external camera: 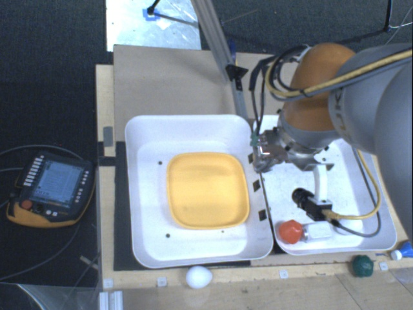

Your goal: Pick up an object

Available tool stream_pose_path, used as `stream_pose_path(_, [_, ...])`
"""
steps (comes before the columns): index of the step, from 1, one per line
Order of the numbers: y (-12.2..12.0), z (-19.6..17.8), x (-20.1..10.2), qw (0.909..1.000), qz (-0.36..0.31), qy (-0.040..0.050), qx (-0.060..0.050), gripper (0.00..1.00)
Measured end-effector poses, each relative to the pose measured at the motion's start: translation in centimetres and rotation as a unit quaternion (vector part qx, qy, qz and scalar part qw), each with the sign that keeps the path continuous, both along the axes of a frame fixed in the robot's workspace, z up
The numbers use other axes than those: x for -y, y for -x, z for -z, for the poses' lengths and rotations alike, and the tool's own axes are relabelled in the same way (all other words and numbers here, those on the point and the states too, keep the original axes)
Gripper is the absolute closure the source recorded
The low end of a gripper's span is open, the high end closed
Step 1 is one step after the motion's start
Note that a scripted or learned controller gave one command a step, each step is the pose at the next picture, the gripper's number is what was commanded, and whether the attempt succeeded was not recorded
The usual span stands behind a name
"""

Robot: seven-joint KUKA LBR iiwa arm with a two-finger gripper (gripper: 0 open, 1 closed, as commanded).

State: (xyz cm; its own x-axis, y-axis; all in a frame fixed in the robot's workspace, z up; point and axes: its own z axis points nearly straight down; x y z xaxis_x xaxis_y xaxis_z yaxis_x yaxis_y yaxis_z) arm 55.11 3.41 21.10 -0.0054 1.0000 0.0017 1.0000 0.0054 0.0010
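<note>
closest to the lens is the grey arm (381, 108) with its orange band, reaching in from the right and hanging over the right bin (371, 241). far to the tool's left, off the tabletop, lies a handheld control unit (48, 192) with a lit screen. nearer, still left of the tool, sits the left bin (139, 192), and in it a yellow square plate (208, 189), flat and well apart from the tool. a white egg-shaped thing (199, 276) rests on the tabletop (168, 82) outside that bin's front wall, left of and in front of the tool.

the tool (263, 155) hangs at the wall between the two bins, just inside the right bin's left edge. how far open it is i cannot tell, and nothing is seen in its hold.

a red ball (290, 231) is the likely pick. it lies in front of the tool and slightly to its right, near the right bin's front left corner. being round, it has no long axis to line up with. those two walls stand close beside it and would probably crowd a grasp.

further right of the tool, outside the bin's front, lie a dark green thing (362, 265) and a small blue one (401, 253).
</note>
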Motion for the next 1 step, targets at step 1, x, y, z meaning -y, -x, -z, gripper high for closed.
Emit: stream_pose_path(1, [-1.53, -0.83, -4.42, 1.0000, 0.001, 0.0002, 0.000, 1.00])
